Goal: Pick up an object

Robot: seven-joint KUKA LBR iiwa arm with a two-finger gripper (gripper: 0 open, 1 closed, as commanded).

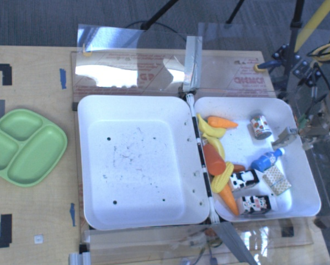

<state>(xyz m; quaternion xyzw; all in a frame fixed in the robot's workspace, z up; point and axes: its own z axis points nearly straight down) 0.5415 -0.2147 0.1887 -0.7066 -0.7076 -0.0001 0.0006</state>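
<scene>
Blue plastic bottle [267, 160], the nearest candidate for a pick, in the right bin [305, 195].

Bottle lies on its side toward the bin's right wall, long axis slanted, cap end up-right and base down-left; a patterned packet [277, 179] sits just beside it below, a small can [260, 127] apart above. Gripper [289, 134] hangs over the bin's right edge, above the bottle and apart from it; whether it is spread or closed cannot be told, and nothing is seen in its hold. A sound grasp would probably close across the bottle's short axis at mid-body, clear of the packet. Orange carrots [222, 123], bananas [216, 143] and cow-print cartons [256, 203] crowd the bin's left side; the left bin [88, 164] adjoins.
</scene>
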